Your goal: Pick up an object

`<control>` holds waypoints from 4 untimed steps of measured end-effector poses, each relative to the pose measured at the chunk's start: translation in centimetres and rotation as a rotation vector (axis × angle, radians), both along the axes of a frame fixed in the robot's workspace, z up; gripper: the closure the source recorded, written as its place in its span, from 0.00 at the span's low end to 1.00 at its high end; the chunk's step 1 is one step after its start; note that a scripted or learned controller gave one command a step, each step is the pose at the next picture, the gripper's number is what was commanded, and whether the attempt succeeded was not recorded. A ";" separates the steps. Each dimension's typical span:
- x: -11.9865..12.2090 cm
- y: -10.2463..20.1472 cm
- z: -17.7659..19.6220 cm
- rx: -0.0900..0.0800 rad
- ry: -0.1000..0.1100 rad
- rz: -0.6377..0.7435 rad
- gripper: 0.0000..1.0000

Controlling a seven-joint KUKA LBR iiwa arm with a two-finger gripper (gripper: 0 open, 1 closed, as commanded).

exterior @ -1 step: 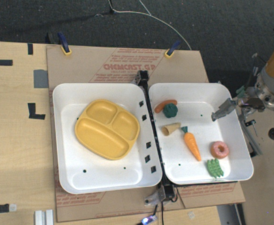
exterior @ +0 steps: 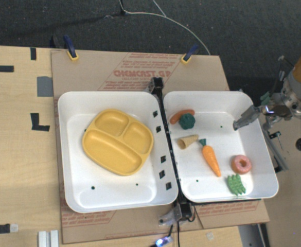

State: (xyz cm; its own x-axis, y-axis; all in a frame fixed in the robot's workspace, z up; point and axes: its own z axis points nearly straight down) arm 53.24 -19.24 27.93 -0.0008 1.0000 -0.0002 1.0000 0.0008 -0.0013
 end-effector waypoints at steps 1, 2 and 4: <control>-0.4 -1.0 -5.4 0.001 0.005 -0.001 0.00; -0.6 -1.2 -11.9 0.002 0.007 -0.001 0.00; -0.8 -2.0 -16.0 0.001 0.001 0.001 1.00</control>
